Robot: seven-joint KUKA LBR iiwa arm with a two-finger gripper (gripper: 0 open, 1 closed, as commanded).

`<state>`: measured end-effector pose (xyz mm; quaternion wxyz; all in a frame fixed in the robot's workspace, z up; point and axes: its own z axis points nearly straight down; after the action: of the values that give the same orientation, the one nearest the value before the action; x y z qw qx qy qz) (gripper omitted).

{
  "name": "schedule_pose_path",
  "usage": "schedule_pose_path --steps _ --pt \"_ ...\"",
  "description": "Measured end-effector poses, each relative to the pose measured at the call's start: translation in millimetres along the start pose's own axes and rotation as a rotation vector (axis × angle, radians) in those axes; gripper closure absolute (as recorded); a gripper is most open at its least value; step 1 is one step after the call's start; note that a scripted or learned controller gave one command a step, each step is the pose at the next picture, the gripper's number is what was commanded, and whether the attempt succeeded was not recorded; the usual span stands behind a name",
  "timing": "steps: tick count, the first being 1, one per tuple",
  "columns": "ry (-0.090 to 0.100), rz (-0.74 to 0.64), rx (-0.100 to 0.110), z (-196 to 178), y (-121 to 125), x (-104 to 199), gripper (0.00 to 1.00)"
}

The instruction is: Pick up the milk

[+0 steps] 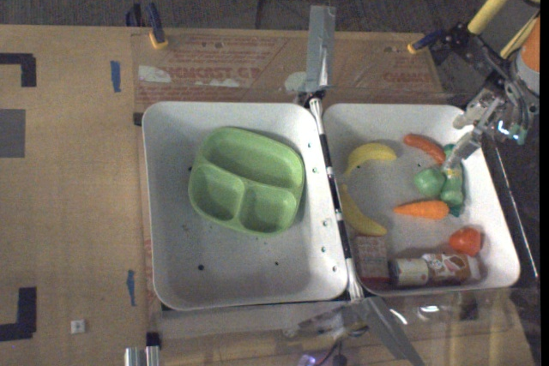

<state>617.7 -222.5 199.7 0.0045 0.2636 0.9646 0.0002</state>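
Camera view shows the claw over the right bin's far side, its state impossible to tell, while the milk bottle lies lengthwise along the near wall below.

arm cut off at right edge, end effector blurred

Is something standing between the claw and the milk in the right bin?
Yes: the orange carrot lies between the claw, near the green toy, and the bottle I take for the milk. Nothing lies on the bottle.
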Motion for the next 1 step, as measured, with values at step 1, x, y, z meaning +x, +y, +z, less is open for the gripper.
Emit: schedule_pose_path --steps 1 --pt "0.005 -0.098 0.0 84.3 21.5 57.8 0.0"
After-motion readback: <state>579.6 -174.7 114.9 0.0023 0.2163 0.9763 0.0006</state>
